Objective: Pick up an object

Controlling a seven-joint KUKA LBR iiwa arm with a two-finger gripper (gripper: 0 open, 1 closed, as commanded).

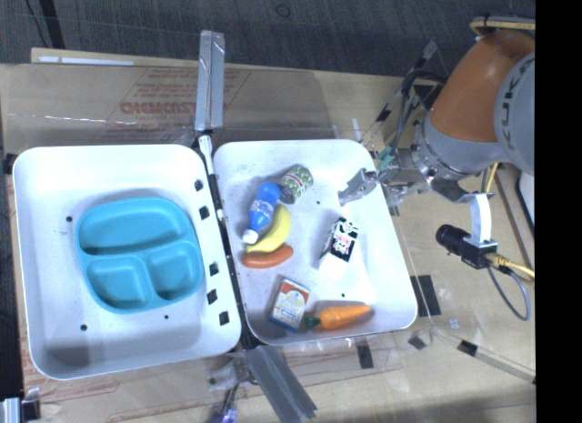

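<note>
Gripper (360,185) is positioned over the right bin's (386,276) two o'clock corner; whether released or clenched cannot be told. Patterned carton (342,240), at its seven o'clock, is judged the likeliest target.

My bench (473,317) is pale wood, bare on the right side where I reach in. Across its back lies a flat cardboard sheet (109,94) with red print (too faint for me to read). Two white bins sit side by side on it, their inner rims touching: the left bin (36,230) and the right bin (386,276). A grey metal bar (209,85) runs from the back edge down to the seam between them, and a second bar (277,385) slants out from the seam at the front. Short black tape strips (427,296) stick to the wood just beside the right bin's front corner.
</note>
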